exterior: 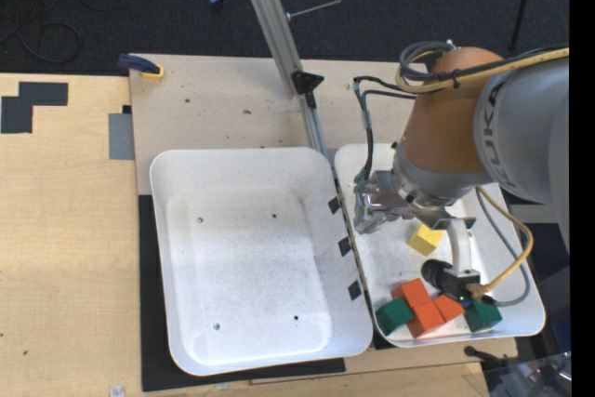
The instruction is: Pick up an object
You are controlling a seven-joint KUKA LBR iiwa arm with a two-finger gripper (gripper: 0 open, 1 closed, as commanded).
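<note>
The grey arm with its orange band hangs over the shallow white plastic bin on the right (534, 319), and its gripper (374, 207) sits low near that bin's left wall, close to the divider between the two bins. Whether the gripper is apart or together cannot be told from this slant, and nothing is visibly held in it.

The candidates all lie in the right bin. A small yellow block (425, 240) rests alone, just right of the gripper. At the near end an orange rectangular block (424, 306) is packed against a dark green block (395, 316), with a second green block (483, 318) close by. The larger white bin on the left (160, 170) holds no pickable thing that I can see, and the pale wooden counter (214, 98) beyond is bare.

The step in hand looks like choosing and lining up a grasp. The yellow block seems the best target, since it stands apart from the others and leaves room on both sides. To do it well, the gripper should centre above the block, square up with two of its flat faces, and come straight down. It needs to stay clear of the bin wall, because a skewed approach would likely just nudge the block aside.
</note>
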